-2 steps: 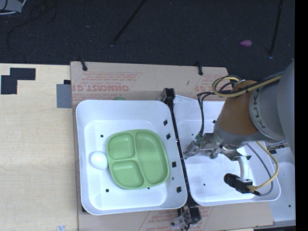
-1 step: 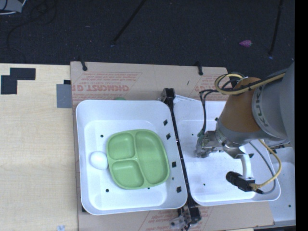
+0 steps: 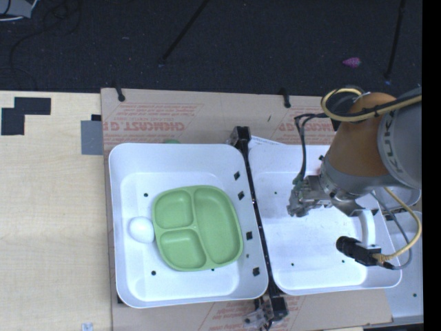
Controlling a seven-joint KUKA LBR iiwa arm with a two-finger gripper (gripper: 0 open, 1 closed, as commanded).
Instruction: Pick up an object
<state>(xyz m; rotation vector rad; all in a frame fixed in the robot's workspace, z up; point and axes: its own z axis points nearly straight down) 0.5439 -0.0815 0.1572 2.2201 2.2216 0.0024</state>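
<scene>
Inside the left bin [image 3: 124,185]: one green plate [image 3: 198,227], one white ball [image 3: 141,229]; claw [image 3: 301,204] state unclear.

Two shallow white bins, the left bin [image 3: 127,164] and the right bin [image 3: 275,158], sit side by side on a cardboard sheet [image 3: 179,119] printed with red lettering. Black clamps [image 3: 241,136] join the bins along their shared edge. The bench [image 3: 48,205] is light wood, with dark floor [image 3: 207,33] and cables behind.
</scene>
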